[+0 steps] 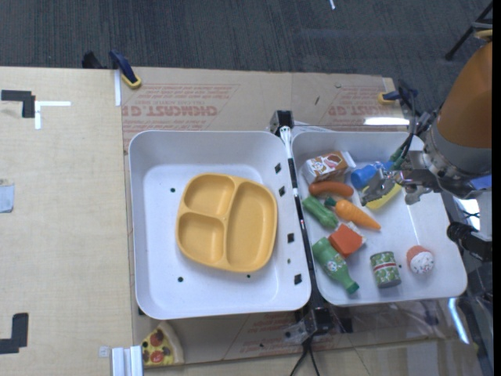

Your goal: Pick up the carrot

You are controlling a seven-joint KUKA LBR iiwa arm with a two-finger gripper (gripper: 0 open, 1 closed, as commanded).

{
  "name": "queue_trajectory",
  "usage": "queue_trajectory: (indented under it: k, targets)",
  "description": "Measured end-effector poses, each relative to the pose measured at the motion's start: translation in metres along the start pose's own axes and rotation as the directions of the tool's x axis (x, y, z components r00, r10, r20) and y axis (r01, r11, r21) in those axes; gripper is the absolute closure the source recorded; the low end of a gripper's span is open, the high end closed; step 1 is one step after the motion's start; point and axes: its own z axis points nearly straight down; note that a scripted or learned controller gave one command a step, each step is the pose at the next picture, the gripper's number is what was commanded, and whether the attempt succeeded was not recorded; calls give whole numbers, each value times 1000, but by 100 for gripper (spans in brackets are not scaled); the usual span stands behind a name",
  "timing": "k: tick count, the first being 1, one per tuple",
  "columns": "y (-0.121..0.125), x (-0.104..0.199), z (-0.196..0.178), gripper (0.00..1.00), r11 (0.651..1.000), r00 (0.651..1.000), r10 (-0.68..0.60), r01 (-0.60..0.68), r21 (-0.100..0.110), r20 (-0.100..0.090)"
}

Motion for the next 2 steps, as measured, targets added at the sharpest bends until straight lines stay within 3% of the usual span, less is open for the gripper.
queue_trajectory:
  k: [1,2]
  targets:
    - [40,-2,82,0,1000,1000,-13,13,1,0]
    - [32,0,151,0,1000,1000,13,-13,-13,0]
